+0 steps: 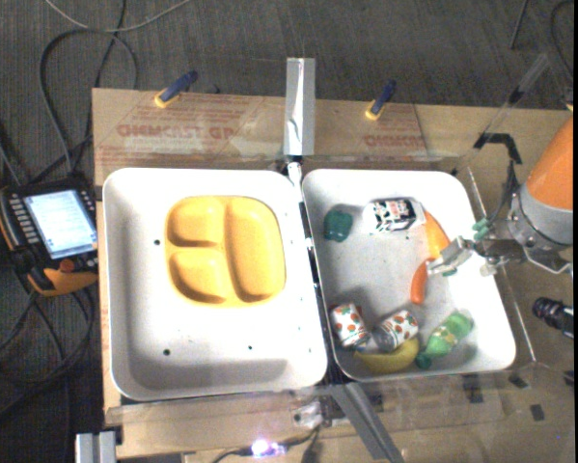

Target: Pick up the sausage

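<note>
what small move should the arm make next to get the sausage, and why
Probably a short descent onto the sausage. The gripper is in the right bin, just up and right of the orange sausage that leans by the bin's right side. The sausage isn't visibly between the fingers, so it isn't held. The green bottle and the cans lie lower in the bin, apart from it.

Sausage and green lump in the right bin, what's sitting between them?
In the camera view, a black-and-white can lies between the green lump and the far end of the sausage.
</note>
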